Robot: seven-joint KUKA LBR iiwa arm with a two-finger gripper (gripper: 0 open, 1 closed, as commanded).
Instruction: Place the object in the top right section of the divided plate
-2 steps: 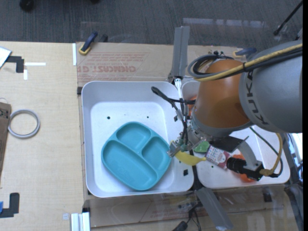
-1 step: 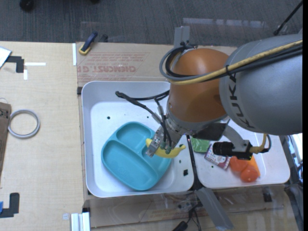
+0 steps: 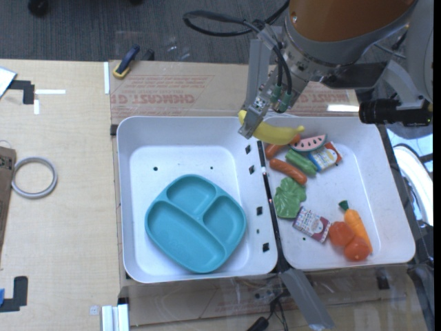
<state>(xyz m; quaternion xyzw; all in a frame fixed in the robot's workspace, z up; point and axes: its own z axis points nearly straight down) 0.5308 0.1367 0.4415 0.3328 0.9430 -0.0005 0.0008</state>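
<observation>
Yellow plastic catches the eye first: a toy banana (image 3: 275, 131) hangs at the top of the right bin (image 3: 396, 205), its left end pinched between the fingers of the gripper (image 3: 249, 125), close to the divider where the two bins meet. The banana juts out to the right of the fingers, roughly level, and appears lifted clear of the pile beneath it. The grey arm (image 3: 344, 19), with its orange band, comes down from the upper right. The teal divided plate (image 3: 196, 222) lies in the left bin (image 3: 131, 185), turned at an angle, with two smaller sections toward the upper right and one large section along its lower left; all three sections show only bare teal. Below the banana, the right bin holds a cluster of toy food: a watermelon slice (image 3: 309, 142), a small blue and white packet (image 3: 324, 158), a green pepper (image 3: 300, 163), a red-orange sausage (image 3: 287, 170), a leafy green piece (image 3: 290, 197), a pink snack packet (image 3: 311, 224) and a carrot (image 3: 354, 227) beside another orange piece near the lower right corner. On the wooden bench (image 3: 55, 240) to the left, well apart from the bins, lies a roll of tape (image 3: 33, 177).
</observation>
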